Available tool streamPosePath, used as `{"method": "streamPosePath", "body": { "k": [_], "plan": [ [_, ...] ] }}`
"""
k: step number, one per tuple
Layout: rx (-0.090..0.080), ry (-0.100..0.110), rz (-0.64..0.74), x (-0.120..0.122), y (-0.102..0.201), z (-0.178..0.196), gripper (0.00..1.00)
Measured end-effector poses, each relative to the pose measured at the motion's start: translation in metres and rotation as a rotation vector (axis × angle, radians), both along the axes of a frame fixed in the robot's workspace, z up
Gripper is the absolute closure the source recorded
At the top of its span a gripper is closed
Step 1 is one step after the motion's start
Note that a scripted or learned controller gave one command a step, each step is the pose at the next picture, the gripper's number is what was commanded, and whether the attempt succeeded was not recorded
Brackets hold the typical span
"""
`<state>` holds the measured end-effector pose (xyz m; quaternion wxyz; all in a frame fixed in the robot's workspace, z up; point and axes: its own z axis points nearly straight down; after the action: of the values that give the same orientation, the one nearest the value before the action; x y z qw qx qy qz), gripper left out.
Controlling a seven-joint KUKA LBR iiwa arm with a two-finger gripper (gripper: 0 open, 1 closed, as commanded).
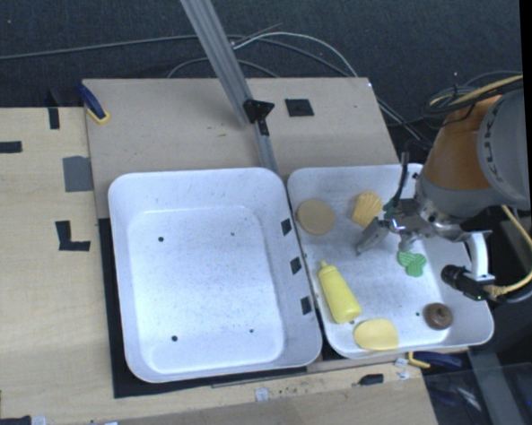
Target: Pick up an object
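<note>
1. Where the bench edge lies nearest the camera, the right bin (478, 332) carries three things along its near wall: a pale yellow lemon-like piece (375, 334), a small brown round piece (437, 314) near the right corner, and a yellow squeeze bottle (337, 292) lying on its side, its cap end pointing away toward the far wall
2. Further in, a small green toy (412, 262) rests on the bin floor just beside the gripper; beyond it a yellow corn-like piece (366, 208) and a flat tan disc (316, 216) sit near the far wall, close together but apart
3. The left bin (130, 260) is a shallow white speckled tray, touching the right bin along their shared edge, where small black clips sit
4. The gripper (372, 239) hangs low over the middle of the right bin, between the corn-like piece and the green toy; its dark fingers look spread apart with nothing between them
5. The grey arm with its orange band (456, 155) comes over the right wall of that bin, with yellow and black cables looping beside it
6. Beyond the bins lie a tan board (180, 122), a slanted grey metal bar (222, 53) with a black clamp, and white cables on the dark floor
</note>
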<state>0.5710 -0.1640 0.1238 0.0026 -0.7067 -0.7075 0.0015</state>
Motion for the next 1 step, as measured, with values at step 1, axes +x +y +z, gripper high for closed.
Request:
{"method": "streamPosePath", "body": {
  "k": [1],
  "plan": [
    [-0.003,-0.012,0.0,0.0149,0.0039,0.12,0.0]
  ]
}}
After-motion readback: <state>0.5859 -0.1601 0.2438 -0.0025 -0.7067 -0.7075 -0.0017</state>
